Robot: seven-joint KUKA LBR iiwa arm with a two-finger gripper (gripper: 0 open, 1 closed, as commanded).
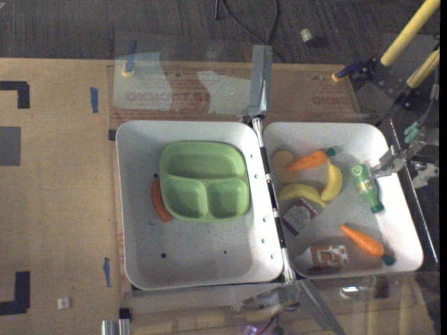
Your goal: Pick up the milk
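The milk (pixel 328 255) is a small white and orange carton lying on its side at the near edge of the right bin (pixel 401 208). My gripper (pixel 388 165) reaches in over that bin's right rim, well behind and to the right of the milk. It hangs just beside the top of a green bottle (pixel 367 187). Nothing of the milk is covered.
Also in the right bin are two carrots (pixel 311 160) (pixel 363 241), two bananas (pixel 332 181) (pixel 300 191), a purple carton (pixel 298 215) and a pale round piece (pixel 281 160). The left bin (pixel 140 243) holds a green divided plate (pixel 204 180) with an orange item (pixel 160 201) under its left edge.
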